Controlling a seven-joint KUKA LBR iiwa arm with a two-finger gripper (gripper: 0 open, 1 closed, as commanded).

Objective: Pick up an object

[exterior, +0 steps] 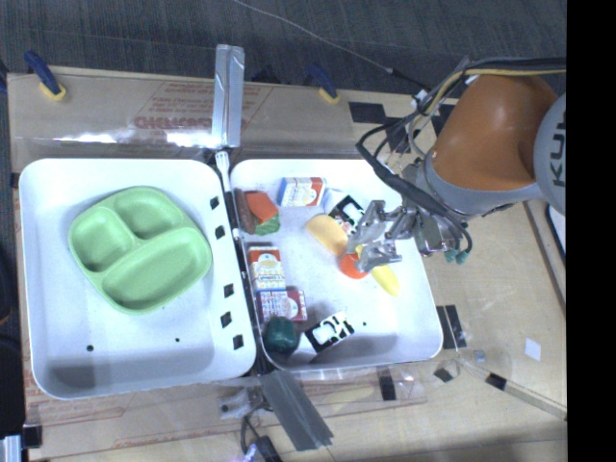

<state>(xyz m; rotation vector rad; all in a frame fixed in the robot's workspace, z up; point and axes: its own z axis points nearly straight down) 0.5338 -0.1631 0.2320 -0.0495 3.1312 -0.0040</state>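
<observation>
Two white bins sat side by side on the bench, seen from the one camera above. The left bin held a green divided plate, lying flat toward its upper half. The right bin was crowded: a small carton near its top wall, a brown and green piece beside the divider, two red-labelled packets stacked down the left side, a dark green round thing in the lower corner, and a black-and-white block just right of it. The arm reached in from the right, its orange band above the wrist. The gripper hung low over the middle of the right bin, right at a cluster of toy food: a yellow piece to its left, an orange-red piece beneath it, and a yellow banana-like piece just below. Whether the claw was spread or pinched on anything, I could not tell from where I stood; the metal parts blurred into the toys.
</observation>
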